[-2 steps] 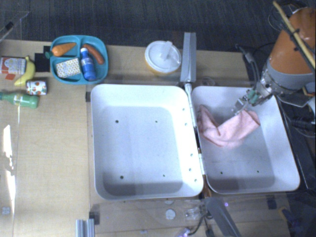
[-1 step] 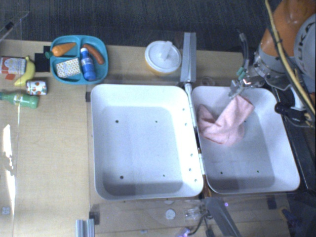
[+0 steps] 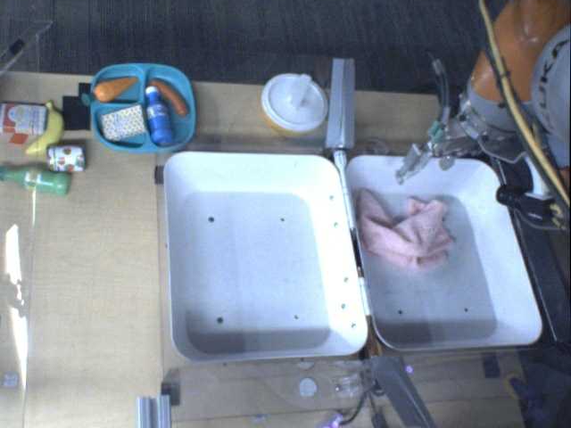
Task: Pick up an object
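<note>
A crumpled pink cloth [image 3: 406, 230] lies in the right bin [image 3: 517, 315], toward its upper left part. My gripper [image 3: 417, 160] hangs over the bin's far edge, above and slightly right of the cloth and apart from it. Its metal fingers point down and to the left with a small gap between them and nothing in it. The grey arm with its orange band [image 3: 522, 34] comes in from the upper right.
The left bin [image 3: 178, 328] sits beside the right one, with a metal divider [image 3: 339, 105] running back between them. A white lidded cup [image 3: 294, 103] stands behind the left bin. A blue tray of toy food [image 3: 143, 105] and small items [image 3: 40, 150] lie at far left.
</note>
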`<state>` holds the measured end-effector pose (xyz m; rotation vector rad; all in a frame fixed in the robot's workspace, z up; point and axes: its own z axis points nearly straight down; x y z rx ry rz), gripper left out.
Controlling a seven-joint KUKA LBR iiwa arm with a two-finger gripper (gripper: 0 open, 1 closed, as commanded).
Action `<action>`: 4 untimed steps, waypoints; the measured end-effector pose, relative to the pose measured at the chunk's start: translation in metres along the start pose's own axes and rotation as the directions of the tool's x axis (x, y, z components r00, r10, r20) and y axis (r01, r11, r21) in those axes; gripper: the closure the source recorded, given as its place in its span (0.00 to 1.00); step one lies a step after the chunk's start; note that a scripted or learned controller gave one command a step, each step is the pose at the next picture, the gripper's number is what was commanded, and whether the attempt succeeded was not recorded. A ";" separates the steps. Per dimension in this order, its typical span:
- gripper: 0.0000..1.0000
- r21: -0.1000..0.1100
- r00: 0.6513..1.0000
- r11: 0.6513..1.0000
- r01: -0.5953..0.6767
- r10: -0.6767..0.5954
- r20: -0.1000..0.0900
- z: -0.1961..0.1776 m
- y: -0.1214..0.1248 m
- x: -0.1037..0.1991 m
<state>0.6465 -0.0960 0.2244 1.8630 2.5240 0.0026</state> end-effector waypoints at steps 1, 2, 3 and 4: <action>0.00 0.001 0.994 0.994 0.109 -0.109 -0.001 0.072 -0.021 -0.042; 0.00 -0.010 0.993 0.993 0.116 -0.116 0.005 0.133 -0.053 -0.042; 1.00 -0.016 0.993 0.993 0.117 -0.117 0.007 0.121 -0.051 -0.041; 1.00 -0.001 0.999 0.999 0.033 -0.033 -0.001 0.033 -0.014 0.020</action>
